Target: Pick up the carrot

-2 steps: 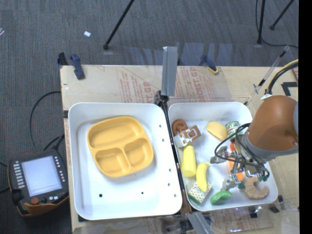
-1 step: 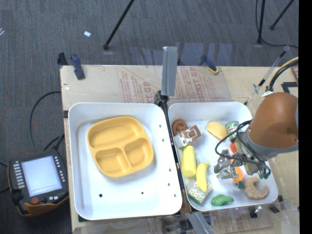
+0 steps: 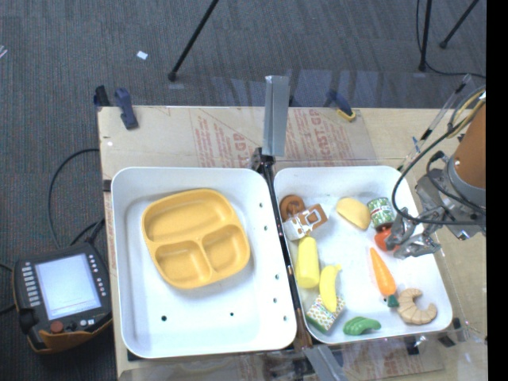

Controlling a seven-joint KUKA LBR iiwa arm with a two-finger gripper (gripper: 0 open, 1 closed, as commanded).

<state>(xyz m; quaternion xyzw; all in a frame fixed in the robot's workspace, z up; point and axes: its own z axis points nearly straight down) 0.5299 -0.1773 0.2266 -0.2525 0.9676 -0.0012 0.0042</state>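
Nearest the camera: small dark-green plastic pepper [image 3: 361,325] at the front edge of my right bin, with a tan toy croissant [image 3: 417,306] to its right.
Carrot: slim orange plastic carrot [image 3: 382,271] lying flat on the right bin's floor, toward the right side and near the front.
Carrot axis: long axis runs front to back with a slight slant; the dark green stem end points toward the front, just beside the croissant, and the narrow orange tip points toward the back, up at my gripper.
Gripper: my grey two-finger gripper [image 3: 410,241] hangs over the right bin's right side, just behind the carrot's tip; the carrot is not between my fingers, and I cannot tell whether they are spread or closed.
Near my gripper: a red tomato-like piece [image 3: 384,240] sits just left of it, with a small green-labelled can [image 3: 381,211] behind that.
Right white shallow bin [image 3: 353,174]: also holds a pale yellow wedge [image 3: 354,213], a brown and white packet [image 3: 302,217], a yellow cylinder [image 3: 307,262], a yellow banana [image 3: 329,286] and a speckled green box [image 3: 325,313].
Left white shallow bin [image 3: 131,308]: holds a yellow three-compartment plastic tray [image 3: 196,237], its compartments bare.
Off the bench: a handheld controller with a screen [image 3: 62,295] on the carpet at left.
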